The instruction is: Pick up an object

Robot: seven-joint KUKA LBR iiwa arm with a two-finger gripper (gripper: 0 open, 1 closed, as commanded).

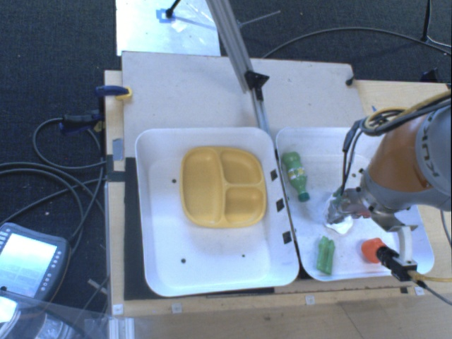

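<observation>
The grey arm with its orange band enters from the right edge of the right-hand shallow white bin (288, 147), and its two-finger gripper (342, 214) sits low over the middle of that bin's floor. Whether the fingers are apart or together cannot be told; a small white crumpled piece (342, 225) lies directly beneath the tip and hides the gap.

Candidate objects in this bin:
- A green plastic bottle (294, 174) lies near the bin's left wall, its long axis running from far edge toward near edge, well left of the gripper.
- A small green block (325, 254) lies near the near edge, just left of and nearer than the gripper, long axis likewise far-to-near.
- An orange rounded piece (371, 250) rests toward the near right corner.

Judgement: the white piece is the closest target, straight below; nothing is seen held.

The left-hand bin (152, 189) carries a yellow three-compartment plastic tray (223, 186).
</observation>
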